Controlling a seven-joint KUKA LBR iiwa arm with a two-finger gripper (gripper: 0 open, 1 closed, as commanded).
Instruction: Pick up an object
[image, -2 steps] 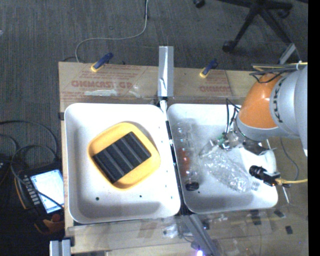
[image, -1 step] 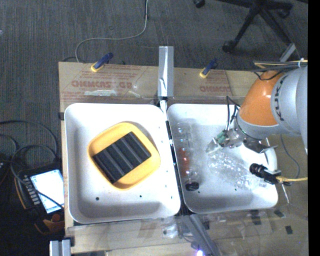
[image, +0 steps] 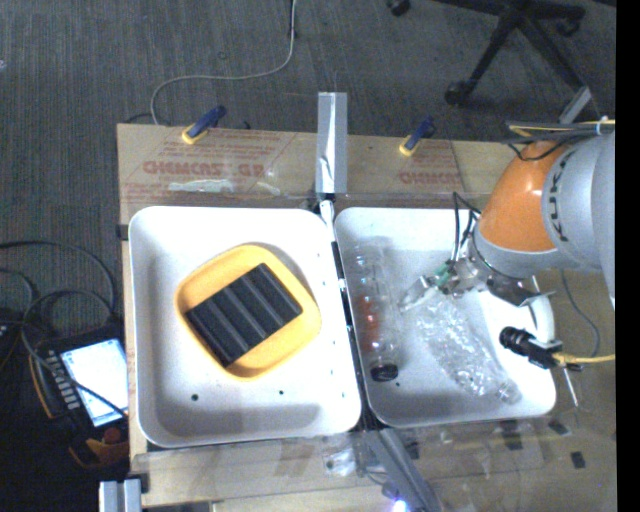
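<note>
Claw low over right bin, grip state unreadable from here. Crumpled clear plastic lies just below claw. Yellow tray with black ribbed insert sits in left bin, well apart.

yellow tray with black ribbed insert, lying flat and turned at a slant in the middle of the left bin | clear bottle, black cap toward the front, lying along the right bin's left side | crinkly clear plastic sitting mid right bin
</note>
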